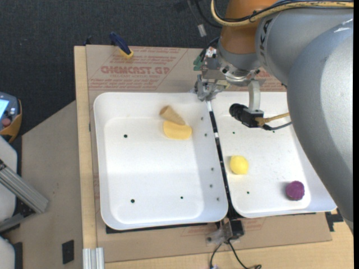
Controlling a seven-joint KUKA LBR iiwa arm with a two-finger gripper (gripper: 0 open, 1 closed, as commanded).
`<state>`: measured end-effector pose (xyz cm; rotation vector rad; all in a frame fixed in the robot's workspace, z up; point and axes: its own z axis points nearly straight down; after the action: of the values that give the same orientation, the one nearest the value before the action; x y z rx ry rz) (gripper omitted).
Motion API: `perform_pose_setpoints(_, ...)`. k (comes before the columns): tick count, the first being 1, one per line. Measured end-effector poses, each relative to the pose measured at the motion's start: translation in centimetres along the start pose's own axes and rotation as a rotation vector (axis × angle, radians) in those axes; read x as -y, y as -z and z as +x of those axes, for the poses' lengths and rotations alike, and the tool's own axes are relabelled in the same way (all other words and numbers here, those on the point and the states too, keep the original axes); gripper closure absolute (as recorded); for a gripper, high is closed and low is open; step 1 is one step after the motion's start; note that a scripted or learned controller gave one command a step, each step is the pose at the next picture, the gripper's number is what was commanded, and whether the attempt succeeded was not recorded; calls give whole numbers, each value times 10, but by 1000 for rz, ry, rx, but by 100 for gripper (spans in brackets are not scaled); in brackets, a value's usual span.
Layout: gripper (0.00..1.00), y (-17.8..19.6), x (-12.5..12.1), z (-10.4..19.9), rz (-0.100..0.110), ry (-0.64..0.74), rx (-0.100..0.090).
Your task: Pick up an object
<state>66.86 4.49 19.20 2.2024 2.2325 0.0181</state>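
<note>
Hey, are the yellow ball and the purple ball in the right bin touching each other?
Apart. The camera view shows the yellow ball and the purple ball with bare white bin floor between them.

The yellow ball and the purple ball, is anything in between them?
No. In the camera view, just bare white bin floor lies between the yellow ball and the purple ball.

Grey arm (314, 66) reaches in from right, gripper (205, 89) pointing down.
</note>
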Motion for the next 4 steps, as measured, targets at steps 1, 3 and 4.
perform_pose_setpoints(1,100,105,-1,54,-2,-6,1)
perform_pose_setpoints(3,100,129,4,-15,8,-19,7)
perform_pose_setpoints(4,100,116,14,-104,15,-23,8)
